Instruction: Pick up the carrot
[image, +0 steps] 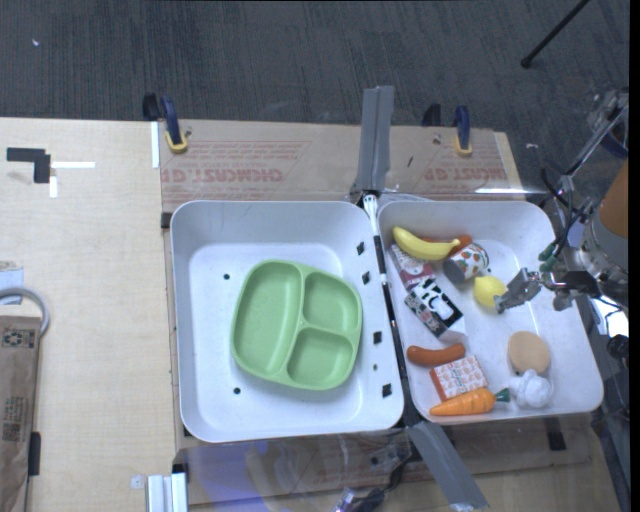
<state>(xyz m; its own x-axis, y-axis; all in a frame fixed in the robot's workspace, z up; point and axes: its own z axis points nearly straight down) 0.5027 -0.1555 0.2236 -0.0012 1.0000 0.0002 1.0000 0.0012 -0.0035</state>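
Carrot (463, 403) lies on its side at the near edge of the right bin (575, 405), orange body pointing left and green top to the right, untouched. Just right of the carrot sits a white fluffy lump (532, 388), and just beyond the carrot stands a small red-and-white checked block (458, 377). Farther from the carrot along the same line lies a reddish sausage (436, 353), with a tan round bun (528, 352) off to its right. Beyond the sausage, a black-and-white packet (432, 303) rests aslant near the bin's left wall. The gripper (516, 291) hangs well beyond the carrot, just right of a yellow lemon (488, 290); whether its fingers are parted or closed cannot be told, and nothing is seen between them. Farthest from the carrot, a banana (425, 244) lies by the bin's back corner. Left of the carrot, the other bin (190, 330) on the table (80, 300) holds a green divided plate (297, 324).
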